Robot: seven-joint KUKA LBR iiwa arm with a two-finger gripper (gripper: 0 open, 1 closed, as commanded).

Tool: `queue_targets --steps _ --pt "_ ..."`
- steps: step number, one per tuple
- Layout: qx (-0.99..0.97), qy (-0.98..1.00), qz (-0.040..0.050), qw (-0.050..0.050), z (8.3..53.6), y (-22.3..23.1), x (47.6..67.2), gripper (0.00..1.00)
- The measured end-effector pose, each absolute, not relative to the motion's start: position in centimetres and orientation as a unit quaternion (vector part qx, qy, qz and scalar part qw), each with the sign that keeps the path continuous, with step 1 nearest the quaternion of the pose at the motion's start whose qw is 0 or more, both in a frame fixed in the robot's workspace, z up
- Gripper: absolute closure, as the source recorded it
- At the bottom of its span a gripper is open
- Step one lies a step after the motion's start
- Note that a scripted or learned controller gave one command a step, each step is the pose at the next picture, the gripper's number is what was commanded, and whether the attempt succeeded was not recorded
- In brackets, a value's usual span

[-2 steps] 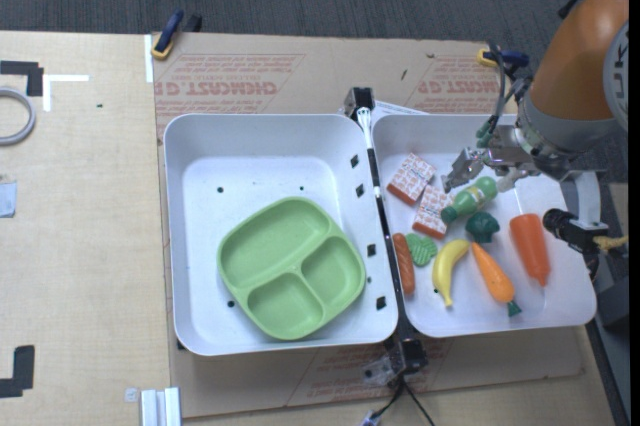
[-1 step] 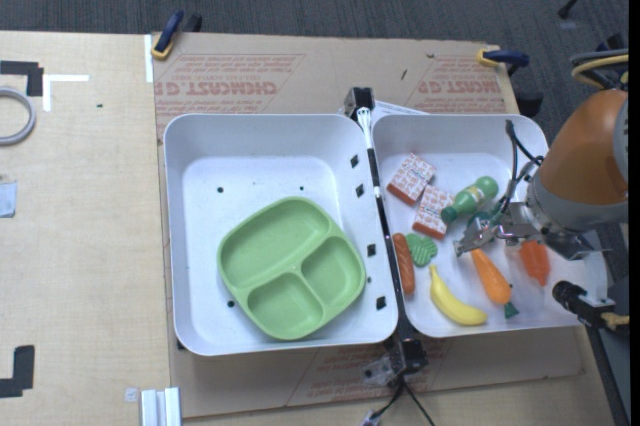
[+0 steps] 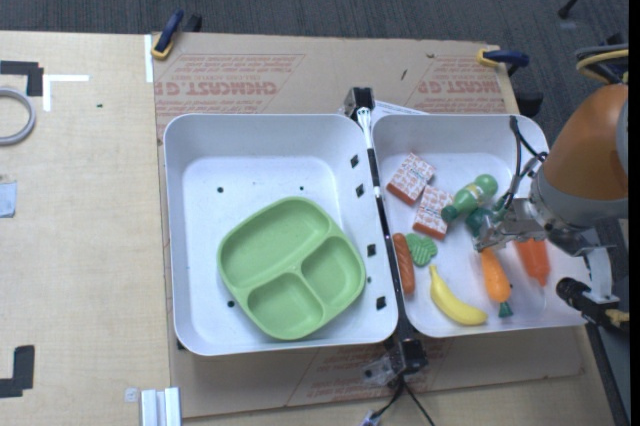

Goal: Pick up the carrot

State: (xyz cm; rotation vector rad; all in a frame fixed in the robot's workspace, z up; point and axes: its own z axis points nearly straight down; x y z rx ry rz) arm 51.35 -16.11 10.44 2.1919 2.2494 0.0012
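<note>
Now the gripper (image 3: 497,232) hovers at the carrot's (image 3: 494,276) top, lower right; grip state unclear. Best to centre over its body before closing.

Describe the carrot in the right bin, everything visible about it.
The carrot is a small orange toy, plastic by its look, tapered, with a dark green stub at its lower end. It lies flat on the floor of the right bin, pointing up toward the gripper just above it. A yellow banana lies to its left, apart.
</note>
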Motion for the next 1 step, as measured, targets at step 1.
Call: queue_targets --steps 1 --pt "0.762 0.647 0.0002 0.000 16.28 -12.07 52.17 1.00"
